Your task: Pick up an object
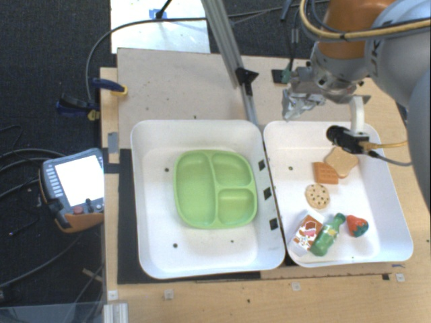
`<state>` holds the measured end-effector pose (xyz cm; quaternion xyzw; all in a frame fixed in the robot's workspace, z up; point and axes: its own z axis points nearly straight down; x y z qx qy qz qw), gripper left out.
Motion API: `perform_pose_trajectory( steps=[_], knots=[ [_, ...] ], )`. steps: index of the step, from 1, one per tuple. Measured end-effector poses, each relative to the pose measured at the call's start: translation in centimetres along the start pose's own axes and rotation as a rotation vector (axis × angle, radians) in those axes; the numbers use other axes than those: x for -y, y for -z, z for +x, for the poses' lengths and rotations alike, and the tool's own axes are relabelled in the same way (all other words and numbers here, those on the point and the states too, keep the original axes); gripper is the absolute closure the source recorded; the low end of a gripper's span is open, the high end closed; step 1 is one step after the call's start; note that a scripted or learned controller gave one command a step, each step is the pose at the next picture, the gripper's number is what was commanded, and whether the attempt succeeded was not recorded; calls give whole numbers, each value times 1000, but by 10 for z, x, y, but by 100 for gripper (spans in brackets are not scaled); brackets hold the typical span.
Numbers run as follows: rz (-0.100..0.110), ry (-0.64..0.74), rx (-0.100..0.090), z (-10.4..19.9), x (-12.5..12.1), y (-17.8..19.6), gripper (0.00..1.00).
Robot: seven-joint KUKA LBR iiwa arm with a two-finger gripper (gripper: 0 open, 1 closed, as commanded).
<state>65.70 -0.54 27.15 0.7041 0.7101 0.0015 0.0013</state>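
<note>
A handheld control pendant (pixel 73 188) with a pale screen lies on the dark floor at far left, cables trailing around it. On the wooden bench sit two shallow white bins side by side. The left bin (pixel 155 247) holds a green divided plate (pixel 215 188) with three compartments, lying flat near its centre. The right bin (pixel 390 227) holds several small items: a round speckled cookie (pixel 316 196), an orange cracker (pixel 326 173) touching a slice of toast (pixel 343 161), a small red and white carton (pixel 308 233) just beside a green bottle (pixel 327 235), and a red strawberry-like piece (pixel 357 226) near the bottle. Above the right bin's far edge hangs the gripper (pixel 293 108), on the grey and orange arm (pixel 357 19); nothing is seen between its fingers, and whether they are spread or closed cannot be told.
</note>
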Motion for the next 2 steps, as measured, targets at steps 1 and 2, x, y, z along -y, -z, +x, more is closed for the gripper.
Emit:
perform_pose_trajectory(
  steps=[1, 2],
  knots=[
    [2, 0, 0, 53, 0, -19, 100],
    [1, -1, 0, 95, -8, -29, 100]
  ],
)
